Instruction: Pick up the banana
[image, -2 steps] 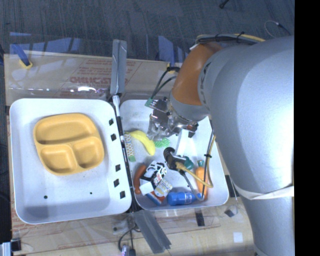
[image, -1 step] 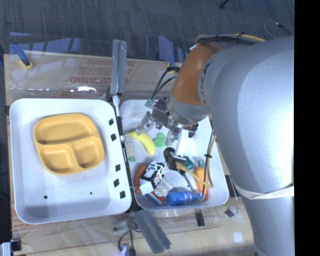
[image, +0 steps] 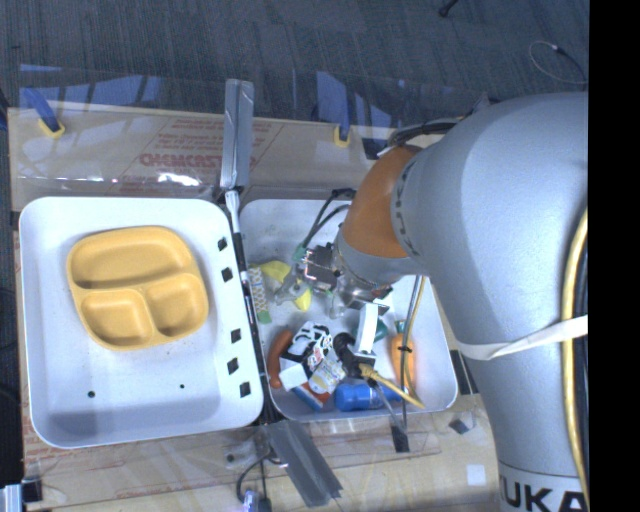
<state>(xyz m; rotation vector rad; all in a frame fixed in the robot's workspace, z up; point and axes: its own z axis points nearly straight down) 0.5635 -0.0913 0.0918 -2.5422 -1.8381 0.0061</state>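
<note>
Step in hand: approach. The arm (image: 480, 230) is lowered into the right bin (image: 440, 385), with the jaws over the clutter; their state cannot be determined. The banana (image: 272, 272) lies at the bin's left edge. Next move: centre over the banana, then descend.

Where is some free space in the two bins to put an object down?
Left bin: bare white floor below the yellow divided tray, toward the near rim, and a strip along its right wall. Right bin: crowded with small items under the gripper; a little bare floor at its far left corner.
</note>
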